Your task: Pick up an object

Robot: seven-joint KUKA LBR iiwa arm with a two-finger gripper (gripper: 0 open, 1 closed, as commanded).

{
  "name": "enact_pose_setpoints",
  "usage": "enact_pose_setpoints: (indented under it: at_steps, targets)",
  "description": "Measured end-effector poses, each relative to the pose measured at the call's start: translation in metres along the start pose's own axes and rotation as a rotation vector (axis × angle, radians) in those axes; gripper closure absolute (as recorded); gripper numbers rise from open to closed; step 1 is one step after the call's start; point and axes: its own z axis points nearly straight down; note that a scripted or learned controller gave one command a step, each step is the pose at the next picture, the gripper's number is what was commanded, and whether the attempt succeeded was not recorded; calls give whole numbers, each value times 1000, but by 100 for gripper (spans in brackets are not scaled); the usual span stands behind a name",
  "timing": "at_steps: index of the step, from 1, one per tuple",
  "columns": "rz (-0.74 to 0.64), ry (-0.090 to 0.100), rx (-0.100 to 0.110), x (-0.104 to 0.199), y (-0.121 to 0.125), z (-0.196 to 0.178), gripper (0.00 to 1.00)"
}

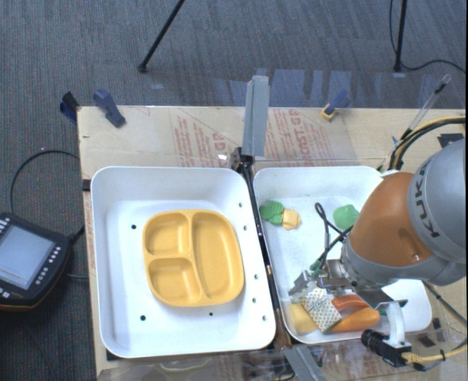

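The right bin [313, 182] holds several small objects. A green piece [272, 211] and a small yellow piece [290, 220] lie near its left wall, and another green piece [346, 215] sits further right. Near the front edge lie an orange carrot-shaped toy [355, 317], a checkered white item [321, 308] and a pale yellow piece [301, 318]. My gripper [317, 280] reaches down in the front part of this bin, just above the checkered item. The arm's orange band [384, 225] covers the bin's right side.
The left bin [122, 205] holds a yellow three-compartment tray [192, 257]. A grey upright post [256, 121] stands behind the seam between the bins. A teach pendant [15, 259] lies on the floor at the left. Clamps sit on the bench's back edge.
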Motion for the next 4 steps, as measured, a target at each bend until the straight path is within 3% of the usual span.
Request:
enact_pose_setpoints:
  at_steps: [1, 2, 3, 4]
  targets:
    - [7, 1, 4, -1, -1, -8, 100]
    - [7, 1, 4, -1, -1, -8, 0]
    - [10, 3, 6, -1, -1, -18, 100]
    - [12, 3, 7, -1, -1, -17, 0]
